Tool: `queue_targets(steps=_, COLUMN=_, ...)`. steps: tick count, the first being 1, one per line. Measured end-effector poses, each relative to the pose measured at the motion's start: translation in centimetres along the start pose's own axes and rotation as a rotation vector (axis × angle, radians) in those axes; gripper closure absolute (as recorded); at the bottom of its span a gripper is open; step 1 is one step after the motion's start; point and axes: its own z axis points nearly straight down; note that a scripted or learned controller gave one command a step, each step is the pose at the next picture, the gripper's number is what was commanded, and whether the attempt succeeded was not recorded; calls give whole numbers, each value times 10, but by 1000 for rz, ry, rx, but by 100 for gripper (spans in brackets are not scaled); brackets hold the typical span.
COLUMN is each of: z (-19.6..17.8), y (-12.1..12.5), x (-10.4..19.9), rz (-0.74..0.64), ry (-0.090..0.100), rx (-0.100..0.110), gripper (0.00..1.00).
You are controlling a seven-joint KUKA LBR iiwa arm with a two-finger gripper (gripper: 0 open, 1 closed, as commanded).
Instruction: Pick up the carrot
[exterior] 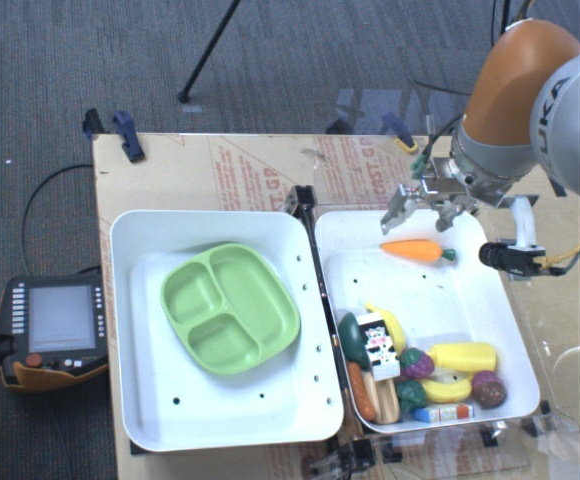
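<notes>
An orange carrot (414, 251) with a green stem end lies on its side in the far part of the right bin (500, 298). My gripper (420, 215) hangs just above and behind it, fingers spread open, one finger (396, 211) to the left and the other (445, 215) to the right. Nothing is between them. The carrot lies apart from the other toys.
The left bin (140, 368) holds a green divided plate (230, 306). Several toy foods crowd the right bin's near end: a milk carton (377, 346), a yellow block (463, 356), a banana (448, 389), a green vegetable (351, 336). A handheld pendant (55, 328) lies on the floor at the left.
</notes>
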Motion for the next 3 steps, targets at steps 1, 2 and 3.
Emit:
queue_targets(steps=1, z=94, y=-2, x=-50, rz=-96, ry=-1, rx=9, gripper=0)
queue_targets(steps=2, z=147, y=1, x=-68, rz=0, ry=2, rx=4, gripper=0)
queue_targets(steps=3, z=142, y=6, x=-104, rz=348, ry=16, rx=-3, gripper=0)
